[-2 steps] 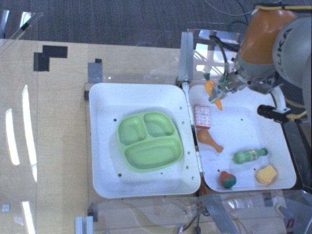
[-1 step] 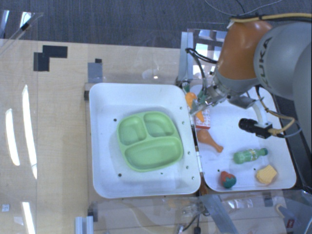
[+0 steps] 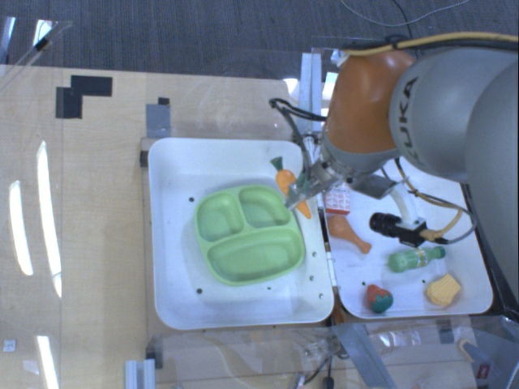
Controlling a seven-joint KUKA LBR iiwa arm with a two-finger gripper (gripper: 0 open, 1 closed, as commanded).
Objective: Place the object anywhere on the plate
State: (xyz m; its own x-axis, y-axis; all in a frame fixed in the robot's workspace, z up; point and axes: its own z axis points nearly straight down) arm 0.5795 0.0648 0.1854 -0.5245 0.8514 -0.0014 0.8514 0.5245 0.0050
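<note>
Gripper [image 3: 304, 186] fingers look pinched on the toy carrot [image 3: 290, 186] just off the green plate's [image 3: 243, 262] upper-right rim, so the carry is underway; next, shift left over a compartment and release.

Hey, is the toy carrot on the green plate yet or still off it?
Still off it. The carrot sits at the tool, just beyond the green plate's upper right rim, over the left bin.

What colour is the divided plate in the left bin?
The plate is light green, seen clearly in the camera view.
</note>
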